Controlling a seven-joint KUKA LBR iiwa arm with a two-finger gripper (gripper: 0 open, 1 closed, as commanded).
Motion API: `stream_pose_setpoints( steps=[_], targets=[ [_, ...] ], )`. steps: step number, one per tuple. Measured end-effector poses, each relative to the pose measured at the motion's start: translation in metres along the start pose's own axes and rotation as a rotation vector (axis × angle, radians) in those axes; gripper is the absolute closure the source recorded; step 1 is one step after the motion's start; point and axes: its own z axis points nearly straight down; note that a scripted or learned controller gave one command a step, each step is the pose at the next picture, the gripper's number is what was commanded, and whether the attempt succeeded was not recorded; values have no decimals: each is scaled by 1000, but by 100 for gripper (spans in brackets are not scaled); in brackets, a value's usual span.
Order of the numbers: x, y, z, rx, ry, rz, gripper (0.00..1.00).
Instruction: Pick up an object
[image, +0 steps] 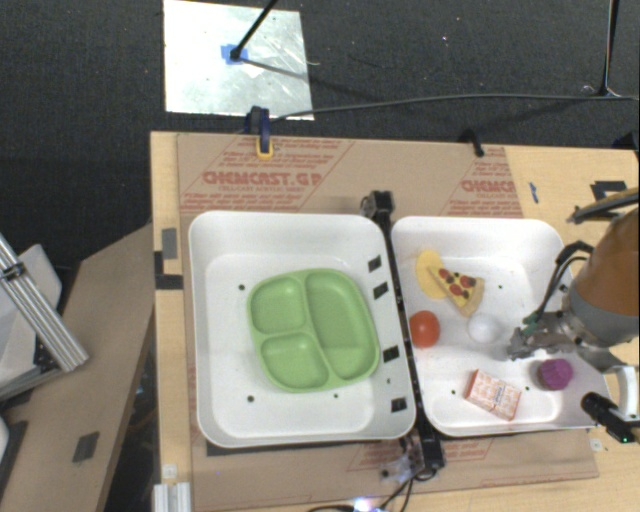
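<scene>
The right bin (480, 228) holds several small objects. A pizza slice (461, 289) lies partly over a yellow piece (430, 272) near the back. A red ball (425, 328) rests by the left wall, with a white ball (483, 328) to its right. Toward the front lie a pink packet (494, 394) and a purple lump (555, 374). My gripper (522, 343) hangs low at the bin's right side, between the white ball and the purple lump, just above and left of the lump. Nothing visibly sits in it.
The left bin (215, 330) carries a green divided plate (312, 330). A black divider with clips (395, 320) runs between the two bins. The grey and orange arm (610, 290) covers the right bin's right wall.
</scene>
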Motion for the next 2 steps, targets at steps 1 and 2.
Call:
stream_pose_setpoints(
  steps=[1, 2],
  targets=[
    [4, 2, -44, -1, -1, -2, 100],
    [9, 6, -89, -3, -1, -3, 100]
  ],
)
